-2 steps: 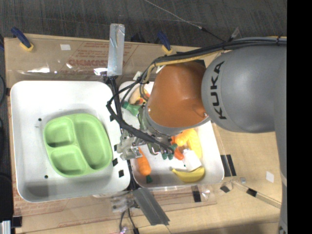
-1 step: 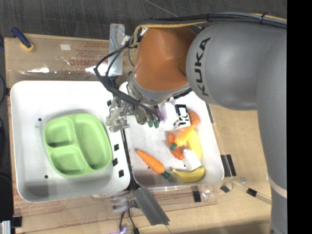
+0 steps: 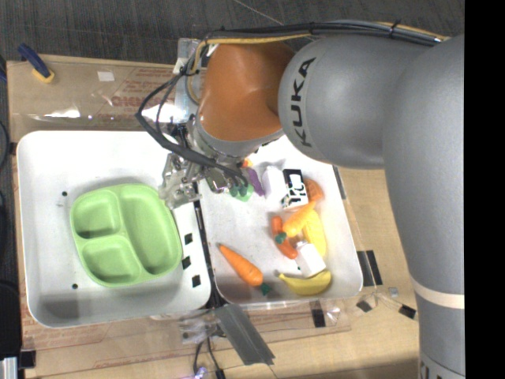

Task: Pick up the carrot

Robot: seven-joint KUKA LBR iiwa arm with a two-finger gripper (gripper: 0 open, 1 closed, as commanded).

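The carrot (image 3: 242, 264), orange with a small green stem end, lies on the floor of the right bin (image 3: 237, 294) near its front left corner. My gripper (image 3: 201, 181) hangs above the divide between the two bins, at the back left of the right bin, well behind the carrot. Nothing shows between its metal fingers (image 3: 177, 186), and the big orange wrist band hides much of the hand.
A green divided plate (image 3: 125, 231) sits in the left bin (image 3: 47, 164). In the right bin, toy food clusters to the right: a banana (image 3: 306, 283), a yellow piece (image 3: 312, 229), a small orange item (image 3: 278, 227), a purple piece (image 3: 255, 181), a white block (image 3: 292, 188).
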